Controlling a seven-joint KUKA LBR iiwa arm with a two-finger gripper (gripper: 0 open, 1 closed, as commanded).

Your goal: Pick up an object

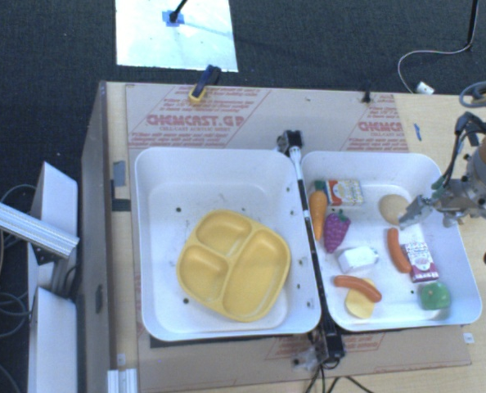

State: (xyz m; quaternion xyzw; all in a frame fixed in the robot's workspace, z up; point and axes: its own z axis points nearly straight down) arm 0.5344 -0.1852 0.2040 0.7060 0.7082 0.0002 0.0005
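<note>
The right bin [452, 188] holds several toy foods. A carrot [317, 211], purple grapes [335, 230] and a small carton [344, 191] lie on its left side. A tan round piece [393, 208], an orange sausage [398, 250], a red-and-white packet [420, 260] and a green piece [434, 295] are on its right side. A white block [357, 258], a second sausage [357, 286] and a yellow slice [359, 304] rest near the front. My gripper [419, 210] hangs over the bin's right side, just right of the tan piece and above the packet. Nothing is visibly held.
The left bin [161, 178] carries a yellow divided plate [235, 263]. A black divider strip [307, 228] runs between the bins. The arm [484, 195] enters from the right. Cables and grey equipment stand at the bench's left and far right.
</note>
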